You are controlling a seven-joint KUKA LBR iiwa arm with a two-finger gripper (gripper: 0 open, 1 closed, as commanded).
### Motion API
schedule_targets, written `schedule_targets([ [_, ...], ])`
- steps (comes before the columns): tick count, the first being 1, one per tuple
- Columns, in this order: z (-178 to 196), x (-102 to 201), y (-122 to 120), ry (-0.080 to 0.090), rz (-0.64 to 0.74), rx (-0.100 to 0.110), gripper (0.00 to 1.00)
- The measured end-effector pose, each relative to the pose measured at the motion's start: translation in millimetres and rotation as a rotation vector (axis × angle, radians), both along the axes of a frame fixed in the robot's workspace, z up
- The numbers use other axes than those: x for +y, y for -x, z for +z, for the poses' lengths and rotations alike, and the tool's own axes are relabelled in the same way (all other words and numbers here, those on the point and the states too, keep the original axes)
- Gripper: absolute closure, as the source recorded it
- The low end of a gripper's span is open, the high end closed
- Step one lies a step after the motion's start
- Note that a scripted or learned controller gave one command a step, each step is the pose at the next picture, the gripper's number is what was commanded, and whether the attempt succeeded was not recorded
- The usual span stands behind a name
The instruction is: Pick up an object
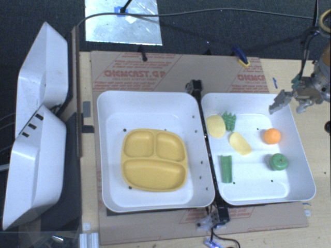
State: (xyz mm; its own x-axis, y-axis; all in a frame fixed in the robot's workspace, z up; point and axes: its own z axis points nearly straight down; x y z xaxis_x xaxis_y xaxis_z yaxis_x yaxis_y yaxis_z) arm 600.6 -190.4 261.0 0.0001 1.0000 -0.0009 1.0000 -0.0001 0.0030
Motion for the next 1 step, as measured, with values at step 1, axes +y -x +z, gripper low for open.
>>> schedule_targets([
  [1, 27.0, -7.9, -5.5, 0.000, 0.001, 0.000, 0.00],
])
